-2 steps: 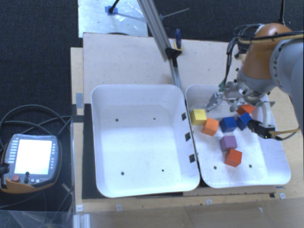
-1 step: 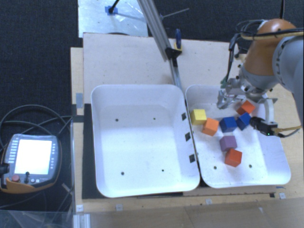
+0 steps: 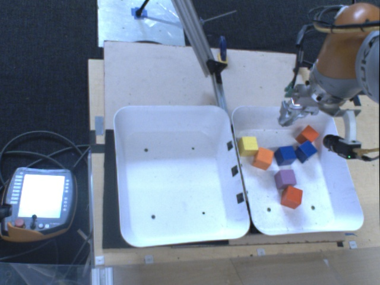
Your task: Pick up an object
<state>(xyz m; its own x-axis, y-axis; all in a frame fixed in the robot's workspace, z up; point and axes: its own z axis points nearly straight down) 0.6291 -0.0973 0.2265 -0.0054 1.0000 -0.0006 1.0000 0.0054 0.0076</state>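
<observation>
Inside right bin (image 3: 350, 206): seven blocks (image 3: 285, 178)

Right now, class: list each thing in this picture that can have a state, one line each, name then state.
gripper: above the right bin's far end, holding nothing visible
yellow cube: resting in right bin
purple cube: resting in right bin
left bin: on the bench
handheld screen: lit

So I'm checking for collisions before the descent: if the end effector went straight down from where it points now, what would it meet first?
Probably the bare floor of the right bin near its back wall. The end effector hangs above that spot, with the orange cube just to its side. Depth is hard to judge from this slanted view.
</observation>
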